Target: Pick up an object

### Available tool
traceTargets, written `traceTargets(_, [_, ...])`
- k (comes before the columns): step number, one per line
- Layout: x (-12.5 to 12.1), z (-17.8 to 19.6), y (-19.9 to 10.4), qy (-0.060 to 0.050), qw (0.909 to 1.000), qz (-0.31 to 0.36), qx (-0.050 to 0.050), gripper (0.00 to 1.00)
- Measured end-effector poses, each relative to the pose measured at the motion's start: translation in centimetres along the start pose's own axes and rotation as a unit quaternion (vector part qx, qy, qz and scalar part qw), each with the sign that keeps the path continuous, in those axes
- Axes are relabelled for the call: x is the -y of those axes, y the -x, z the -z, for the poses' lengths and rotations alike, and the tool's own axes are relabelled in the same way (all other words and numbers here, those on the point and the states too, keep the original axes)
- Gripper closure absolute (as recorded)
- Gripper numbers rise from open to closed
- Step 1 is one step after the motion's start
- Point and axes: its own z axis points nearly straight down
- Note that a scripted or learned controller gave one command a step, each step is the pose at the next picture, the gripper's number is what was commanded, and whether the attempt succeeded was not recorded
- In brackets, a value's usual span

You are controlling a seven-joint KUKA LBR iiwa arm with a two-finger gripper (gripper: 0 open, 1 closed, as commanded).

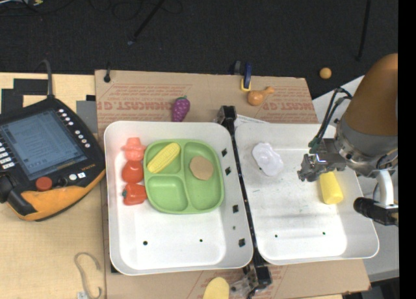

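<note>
Right bin (305,239), right half of frame: shallow white tray holding two loose items. A yellow block (331,188) lies at centre right, just beside and below the gripper (313,169). A crumpled white object (267,158) sits to the upper left of the gripper, apart from it. Both are candidates for the pick; the yellow block is the nearer, so it is judged the likelier target.

Gripper: dark assembly hanging low over the right bin at the end of the arm (377,106), which enters from the right edge. Whether the fingers are open or closed cannot be told from this slant, and nothing is seen between them.

Left bin (169,239), centre of frame: carries a green divided plate (185,194). A yellow corn cob (162,156) rests in the plate's upper left compartment, a tan round piece (201,168) in its upper right compartment. Red toy pieces (132,173) are stacked against the plate's left side.

Counter (52,252), left of frame: a control pendant (42,151) lies well clear of both bins, out of the arm's working area.
</note>
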Motion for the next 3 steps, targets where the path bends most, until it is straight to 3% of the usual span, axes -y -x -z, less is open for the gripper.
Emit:
traceTargets(1, [3.1, 1.0, -4.3, 0.000, 1.0000, 0.000, 0.000, 1.00])
traceTargets(2, [4.5, 1.4, -10.1, 0.000, 1.0000, 0.001, 0.000, 1.00])
traceTargets(3, [5.6, 0.0, -11.3, 0.000, 1.0000, -0.001, 0.001, 1.00])
